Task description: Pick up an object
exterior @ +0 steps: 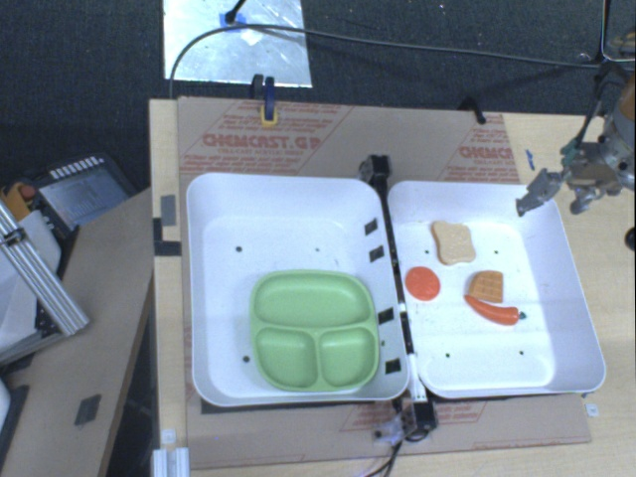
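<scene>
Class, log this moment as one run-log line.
tool: open, holding nothing, over right bin's far right rim | bread slice, tomato slice, waffle, sausage: untouched

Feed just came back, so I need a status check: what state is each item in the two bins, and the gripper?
Green three-compartment plastic tray: flat, left bin.
Tan toast slice: lying flat, right bin.
Round orange-red disc: flat, beside divider.
Small waffle piece: touching red chili pepper.
Gripper: open, holding nothing, over right bin's far edge.

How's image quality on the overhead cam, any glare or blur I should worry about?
Camera view: strong glare off the foil sheet at the top; the white bins look evenly lit with only soft shadows. The green tray, toast and red disc are reasonably sharp. The gripper at the right edge is soft and partly cropped, so its detail is hard to read.
</scene>
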`<act>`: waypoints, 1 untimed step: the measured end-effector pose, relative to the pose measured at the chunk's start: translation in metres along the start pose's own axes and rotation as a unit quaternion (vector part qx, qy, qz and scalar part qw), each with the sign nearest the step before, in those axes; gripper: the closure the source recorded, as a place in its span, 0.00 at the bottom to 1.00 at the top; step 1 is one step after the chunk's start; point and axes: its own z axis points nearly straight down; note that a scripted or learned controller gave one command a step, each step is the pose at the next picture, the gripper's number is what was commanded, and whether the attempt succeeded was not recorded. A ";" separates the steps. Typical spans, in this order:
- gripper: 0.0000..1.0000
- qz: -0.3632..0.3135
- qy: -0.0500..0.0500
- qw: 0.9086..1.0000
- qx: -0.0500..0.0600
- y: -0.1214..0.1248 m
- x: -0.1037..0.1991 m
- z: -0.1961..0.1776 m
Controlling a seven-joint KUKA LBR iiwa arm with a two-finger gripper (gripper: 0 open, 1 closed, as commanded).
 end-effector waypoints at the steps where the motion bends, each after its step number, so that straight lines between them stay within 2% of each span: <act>1: 0.00 -0.001 -0.001 1.000 -0.005 0.002 0.001 -0.006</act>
